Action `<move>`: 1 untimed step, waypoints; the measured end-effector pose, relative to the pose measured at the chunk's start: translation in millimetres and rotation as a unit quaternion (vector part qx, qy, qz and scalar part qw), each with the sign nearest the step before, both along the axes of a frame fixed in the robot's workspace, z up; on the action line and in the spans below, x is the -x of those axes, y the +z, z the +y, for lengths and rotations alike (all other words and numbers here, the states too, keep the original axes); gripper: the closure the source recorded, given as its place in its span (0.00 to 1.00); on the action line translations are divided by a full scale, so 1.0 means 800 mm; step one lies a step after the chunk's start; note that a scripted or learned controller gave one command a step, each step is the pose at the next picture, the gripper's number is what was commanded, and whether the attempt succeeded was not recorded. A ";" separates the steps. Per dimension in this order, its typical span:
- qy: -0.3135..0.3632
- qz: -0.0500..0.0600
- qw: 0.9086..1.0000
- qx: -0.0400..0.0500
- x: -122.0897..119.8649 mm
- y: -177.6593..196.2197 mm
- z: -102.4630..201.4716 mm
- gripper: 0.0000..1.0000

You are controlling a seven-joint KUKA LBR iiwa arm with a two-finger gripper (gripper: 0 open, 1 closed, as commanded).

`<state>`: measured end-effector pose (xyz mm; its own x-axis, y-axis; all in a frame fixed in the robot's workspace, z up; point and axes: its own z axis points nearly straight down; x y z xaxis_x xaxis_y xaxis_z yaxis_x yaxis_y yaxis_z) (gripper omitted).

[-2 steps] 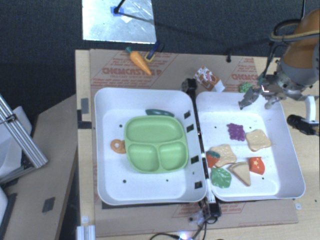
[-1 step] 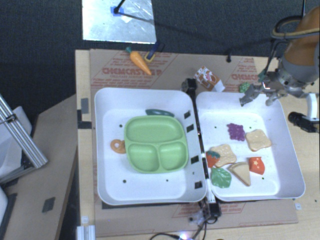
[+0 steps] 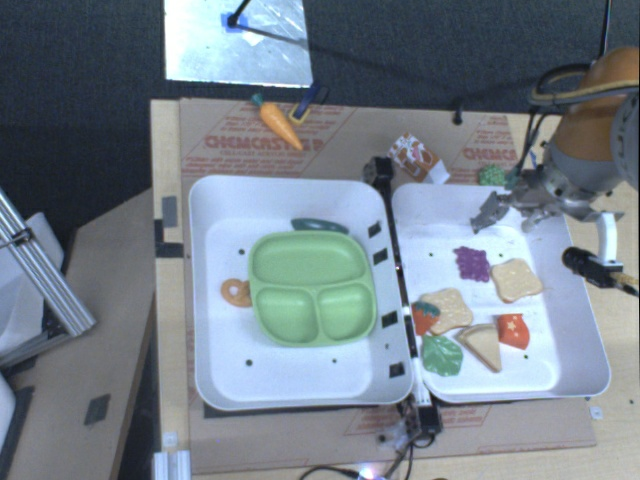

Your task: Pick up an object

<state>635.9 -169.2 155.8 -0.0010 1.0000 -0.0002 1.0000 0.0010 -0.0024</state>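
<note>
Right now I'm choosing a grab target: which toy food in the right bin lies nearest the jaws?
The purple grape bunch, just below-left of the gripper; the bread slices and other pieces lie farther down the bin.

A dark, carpet-like floor (image 3: 80,68) surrounds the pale wooden bench (image 3: 110,298), with a shiny silver sheet (image 3: 238,28) lying beyond the bench's far edge and what may be a metal rack (image 3: 35,278) off its left edge.

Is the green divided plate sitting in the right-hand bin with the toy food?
No, the green plate lies in the left bin; the toy food, like the purple grapes, is in the right bin.
</note>
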 end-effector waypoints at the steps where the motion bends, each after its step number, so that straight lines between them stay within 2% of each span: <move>1: 0.002 0.000 1.000 0.000 -0.006 -0.059 0.010 0.00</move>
